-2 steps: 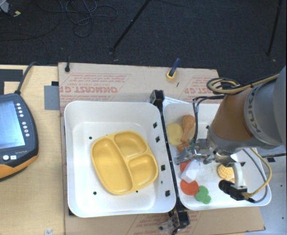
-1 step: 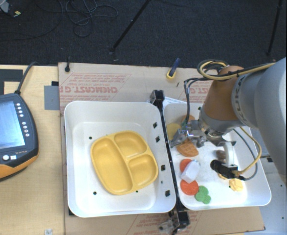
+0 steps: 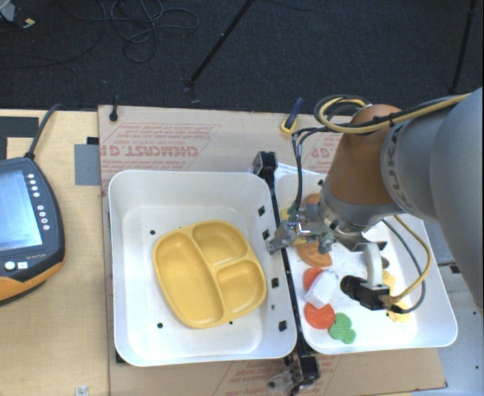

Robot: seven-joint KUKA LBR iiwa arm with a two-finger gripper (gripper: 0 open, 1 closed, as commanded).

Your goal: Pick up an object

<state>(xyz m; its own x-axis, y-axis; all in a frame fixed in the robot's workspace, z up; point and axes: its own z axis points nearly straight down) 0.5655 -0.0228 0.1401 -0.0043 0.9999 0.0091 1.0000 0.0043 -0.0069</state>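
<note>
The gripper [image 3: 324, 239] hung low in the right bin [image 3: 439, 324], finger state impossible to tell, with an orange disc [image 3: 314, 256] at its six o'clock, so a straight, centred descent looked wisest.

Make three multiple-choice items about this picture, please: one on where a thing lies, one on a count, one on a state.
1. Where does the yellow tray lie?
A. in the left bin
B. in the right bin
C. on the cardboard outside the bins

2. How many compartments does the yellow tray have?
A. two
B. three
C. five

3. How does the tray stand?
A. leaning upright on the bin wall
B. flat, open side up
C. flat, upside down

Answers:
1 A, the tray rests on the floor of the left bin, away from the arm.
2 B, its ridges part it into three hollows.
3 B, the hollows face the camera and the tray lies level.
</note>
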